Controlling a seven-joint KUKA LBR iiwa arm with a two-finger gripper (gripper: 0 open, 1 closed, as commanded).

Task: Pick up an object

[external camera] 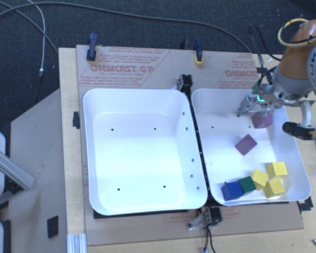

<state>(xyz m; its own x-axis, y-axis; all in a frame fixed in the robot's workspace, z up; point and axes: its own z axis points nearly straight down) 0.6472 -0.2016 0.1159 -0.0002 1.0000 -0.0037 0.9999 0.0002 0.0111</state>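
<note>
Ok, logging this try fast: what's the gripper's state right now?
Gripper: cannot be told; it is low in the right bin, just above a purple block.

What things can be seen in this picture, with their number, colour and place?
Bins: 2, white, side by side on the bench, left, right.
Purple blocks: 2, right bin; one mid-bin, one just under the gripper.
Yellow blocks: 3, right bin, near corner.
Green block: 1, beside the yellow ones.
Blue block: 1, next to the green.
Clamps: 2, blue, at the board's far edge.
Gripper: 1, over the right bin's far end.
</note>
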